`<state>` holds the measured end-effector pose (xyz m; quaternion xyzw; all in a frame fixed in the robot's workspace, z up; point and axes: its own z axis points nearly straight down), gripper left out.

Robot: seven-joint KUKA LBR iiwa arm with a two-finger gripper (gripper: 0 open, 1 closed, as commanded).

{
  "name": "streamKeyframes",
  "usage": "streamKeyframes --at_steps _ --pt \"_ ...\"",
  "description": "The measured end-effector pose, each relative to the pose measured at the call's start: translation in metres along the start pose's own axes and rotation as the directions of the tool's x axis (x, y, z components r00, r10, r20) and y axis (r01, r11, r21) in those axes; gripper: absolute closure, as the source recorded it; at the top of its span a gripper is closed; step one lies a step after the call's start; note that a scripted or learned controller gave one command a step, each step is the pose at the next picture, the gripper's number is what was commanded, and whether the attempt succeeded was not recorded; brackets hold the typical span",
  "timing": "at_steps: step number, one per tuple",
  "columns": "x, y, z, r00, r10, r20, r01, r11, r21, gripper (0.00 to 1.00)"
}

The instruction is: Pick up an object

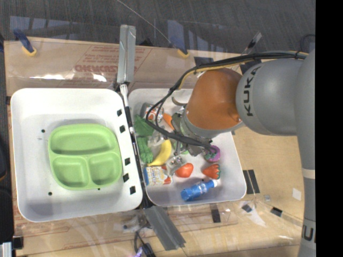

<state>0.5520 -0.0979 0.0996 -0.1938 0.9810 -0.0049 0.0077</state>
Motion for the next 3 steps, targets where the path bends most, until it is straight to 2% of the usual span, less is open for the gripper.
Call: streamKeyframes --at_steps 2,3 --pt "0.0066 0.0022 -0.0007 0.999 -0.043 0.002 0.043 0.999 0.003 0.0" --pt "0.0066 -0.0006 0.0 0.999 -0.046 0.002 0.046 0.999 -0.003 0.0"
